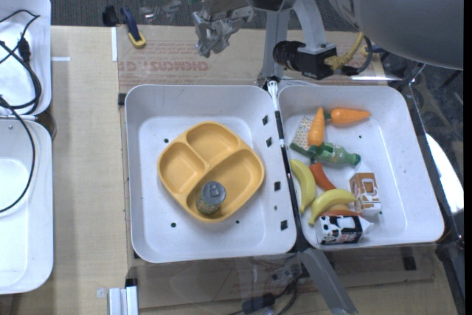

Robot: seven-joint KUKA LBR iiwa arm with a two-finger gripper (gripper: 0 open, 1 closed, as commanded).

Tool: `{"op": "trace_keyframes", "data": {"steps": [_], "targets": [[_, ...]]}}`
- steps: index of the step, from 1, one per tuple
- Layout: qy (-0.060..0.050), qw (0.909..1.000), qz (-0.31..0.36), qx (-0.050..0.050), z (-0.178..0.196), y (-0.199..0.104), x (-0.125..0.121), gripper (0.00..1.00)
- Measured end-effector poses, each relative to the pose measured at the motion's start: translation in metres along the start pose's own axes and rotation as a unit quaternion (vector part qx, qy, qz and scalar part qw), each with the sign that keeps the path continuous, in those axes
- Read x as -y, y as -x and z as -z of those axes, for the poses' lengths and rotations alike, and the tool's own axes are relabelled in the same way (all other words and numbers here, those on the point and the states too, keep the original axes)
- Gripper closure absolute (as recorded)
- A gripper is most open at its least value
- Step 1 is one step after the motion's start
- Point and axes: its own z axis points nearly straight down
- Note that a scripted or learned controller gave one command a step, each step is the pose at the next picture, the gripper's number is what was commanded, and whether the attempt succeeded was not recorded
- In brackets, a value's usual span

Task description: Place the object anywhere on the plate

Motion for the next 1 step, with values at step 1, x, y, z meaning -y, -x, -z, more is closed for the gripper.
{"op": "trace_keyframes", "data": {"steps": [1], "targets": [[-0.001,0.9981,0.061,-0.001,-0.1052,0.0200,-0.0236,1.00]]}}
